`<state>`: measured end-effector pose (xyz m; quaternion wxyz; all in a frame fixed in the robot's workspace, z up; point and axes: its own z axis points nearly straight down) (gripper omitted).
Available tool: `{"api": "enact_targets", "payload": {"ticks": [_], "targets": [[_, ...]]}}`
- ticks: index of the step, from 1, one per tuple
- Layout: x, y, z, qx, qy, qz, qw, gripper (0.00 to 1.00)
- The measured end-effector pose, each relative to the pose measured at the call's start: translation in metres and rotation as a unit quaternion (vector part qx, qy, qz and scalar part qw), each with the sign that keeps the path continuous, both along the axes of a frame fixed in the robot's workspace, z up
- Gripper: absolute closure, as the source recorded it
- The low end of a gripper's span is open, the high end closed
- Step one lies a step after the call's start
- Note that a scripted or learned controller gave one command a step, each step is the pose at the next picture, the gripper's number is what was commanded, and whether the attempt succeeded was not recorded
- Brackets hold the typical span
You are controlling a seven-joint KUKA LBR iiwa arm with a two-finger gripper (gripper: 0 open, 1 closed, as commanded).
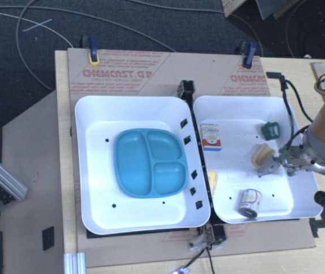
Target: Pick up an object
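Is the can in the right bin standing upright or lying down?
Lying down: the can shows its long side and a round end.

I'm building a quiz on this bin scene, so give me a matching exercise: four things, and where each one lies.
Things:
1. blue divided plate
2. small carton
3. can
4. green object

Places:
A. right bin, near its front edge
B. middle of the left bin
C. right bin, far right part, near the arm
D. right bin, far left part, by the divider

Pairs: 1-B, 2-D, 3-A, 4-C
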<state>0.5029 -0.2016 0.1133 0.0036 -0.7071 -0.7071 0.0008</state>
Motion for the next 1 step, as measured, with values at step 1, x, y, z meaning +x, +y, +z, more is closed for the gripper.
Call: {"api": "enact_targets", "payload": {"ticks": [1], "targets": [[-0.0004,0.0008,-0.0302,-0.0004,-0.001,0.000,1.0000,0.00]]}}
